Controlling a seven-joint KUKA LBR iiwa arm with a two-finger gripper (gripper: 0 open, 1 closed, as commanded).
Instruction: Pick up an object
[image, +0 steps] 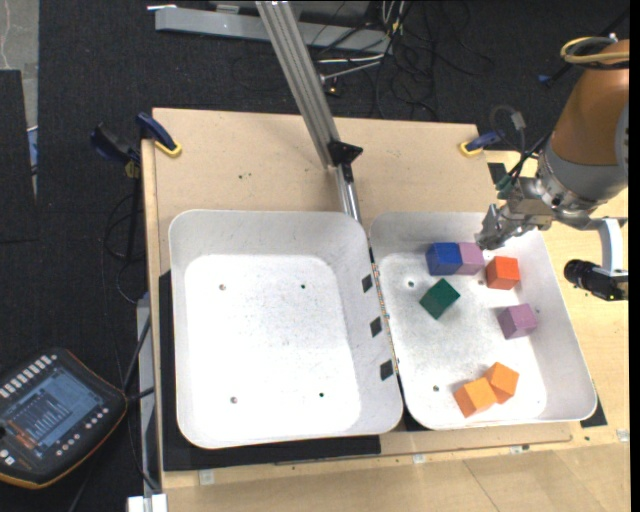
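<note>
Nearest me, two orange blocks (488, 388) sit touching near the front rim of the right bin (560, 330), so I'd rather not start there: the rim crowds one side. Further in, the purple block (517, 320) and the green block (439, 298) each stand apart with open floor around them, the easiest picks in my judgement. Beyond them the blue block (443, 258) touches a pink block (470, 257), and a red-orange block (502, 271) lies just beside. The jaws (493, 235) hang right over that far cluster; I cannot tell how wide they stand, and I see nothing in them. I'd aim for the red-orange block's free sides and descend straight. The left bin (190, 300) offers room.
</note>
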